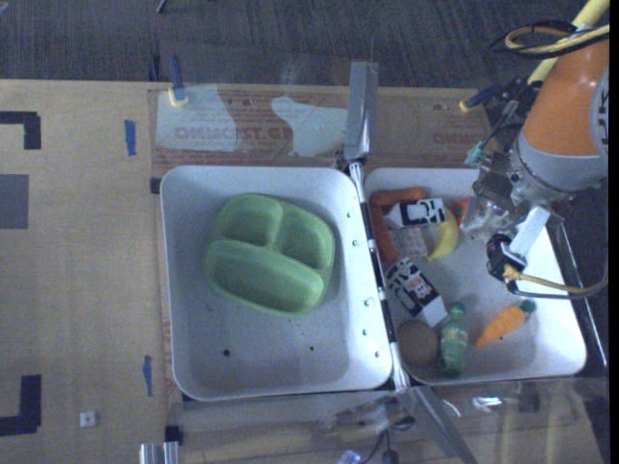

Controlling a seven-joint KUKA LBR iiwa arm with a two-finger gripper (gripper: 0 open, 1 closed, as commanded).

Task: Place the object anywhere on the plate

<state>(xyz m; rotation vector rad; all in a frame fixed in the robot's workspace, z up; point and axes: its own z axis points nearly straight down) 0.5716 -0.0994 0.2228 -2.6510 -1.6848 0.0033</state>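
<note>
A green divided plate (271,251) lies slightly tilted in the left white bin (193,356). The right bin (566,356) holds toy food: a yellow banana (447,242), two black-and-white cartons (418,213) (416,288), an orange sausage (397,198), a brown round piece (418,341), a green bottle (452,336) and a carrot (503,325). My gripper (481,216) hangs over the upper right part of that bin, just right of the banana. Nothing can be seen held in it.
A metal divider (363,114) runs between the bins at the back. A yellow cable and a black fitting (503,257) hang below the wrist over the right bin. A wooden bench top (77,259) spreads to the left.
</note>
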